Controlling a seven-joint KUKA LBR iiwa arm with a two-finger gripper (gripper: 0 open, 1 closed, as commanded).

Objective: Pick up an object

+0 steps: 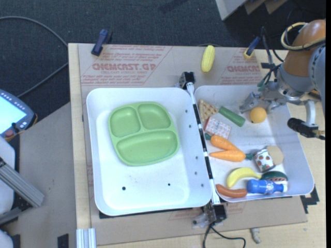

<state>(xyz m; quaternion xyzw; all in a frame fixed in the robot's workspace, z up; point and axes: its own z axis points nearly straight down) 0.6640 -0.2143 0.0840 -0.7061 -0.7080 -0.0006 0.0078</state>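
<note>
My gripper (257, 101) hangs over the back of the right bin (305, 165), just above and touching or nearly touching a small orange ball (258, 115). Nothing shows clearly between its tips. Close to its left lie a green cucumber (231, 116), a waffle-patterned cracker (207, 108) and a pink box (217, 126). Further forward are two carrots (223, 142), a banana (242, 175), a sausage (231, 191), a blue bottle (265, 187) and a small can (264, 161).
The left bin (103, 190) holds a green divided plate (144, 133). A yellow corn cob (208, 58) lies on the bench behind the bins, with blue clamps (100, 41) at the back edge. The arm (302, 56) comes in from the upper right.
</note>
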